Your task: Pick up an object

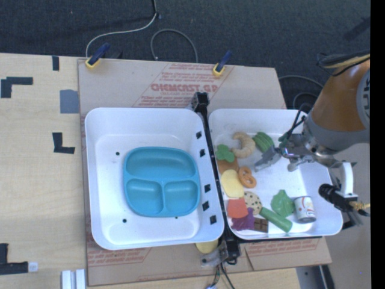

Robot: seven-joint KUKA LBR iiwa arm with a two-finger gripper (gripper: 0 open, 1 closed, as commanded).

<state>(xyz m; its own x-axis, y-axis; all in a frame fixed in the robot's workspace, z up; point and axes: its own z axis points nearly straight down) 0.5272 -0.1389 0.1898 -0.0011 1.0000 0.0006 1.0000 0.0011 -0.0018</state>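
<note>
Pincer [269,159] fingers spread, holding nothing | over right bin [325,182] | beside pretzel [246,176]

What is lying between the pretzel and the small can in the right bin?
In the camera view, green broccoli lies between the pretzel and the can, on the bin's white floor.

one camera sits fixed above the bench, looking down at a slant, far enough off to take in both bins whole. the left bin [96,179] lies just left of centre and the right bin [313,227] toward 4 o'clock, their shared edge running from 12 to 6. dark floor with cables [150,23] crosses the 12 o'clock side, pale wooden benchtop [36,185] fills 9 o'clock, and the arm [340,110] comes in from 3 o'clock.
</note>
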